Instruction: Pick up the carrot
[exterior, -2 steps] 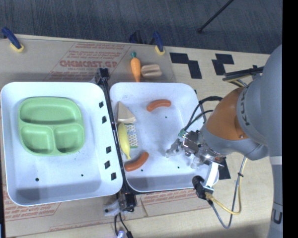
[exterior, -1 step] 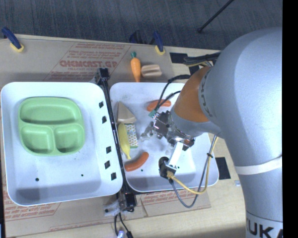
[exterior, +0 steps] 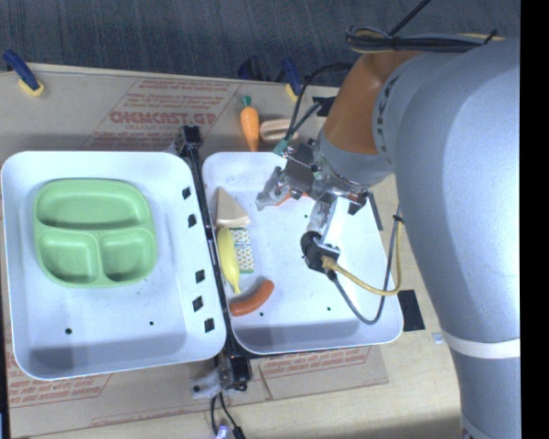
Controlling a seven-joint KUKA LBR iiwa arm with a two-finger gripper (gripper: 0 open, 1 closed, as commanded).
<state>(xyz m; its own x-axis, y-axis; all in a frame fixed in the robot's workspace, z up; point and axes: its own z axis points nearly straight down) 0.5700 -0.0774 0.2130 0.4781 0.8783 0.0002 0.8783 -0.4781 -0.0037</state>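
The carrot (exterior: 248, 126) is small and orange with a green top. It lies on the cardboard just behind the right bin's (exterior: 357, 323) far rim, outside the bin. My gripper (exterior: 273, 192) hangs over the far part of the right bin, a short way in front of the carrot and slightly to its right. Nothing shows in its grasp. The grey arm with its orange band reaches in from the right above it.
A pale tan object (exterior: 274, 132) lies right beside the carrot. Along the right bin's left side lie a tan wedge (exterior: 228, 210), a banana (exterior: 227, 260), a speckled block (exterior: 244, 250) and a sausage (exterior: 252, 297). The left bin (exterior: 37, 346) holds a green divided plate (exterior: 93, 230).
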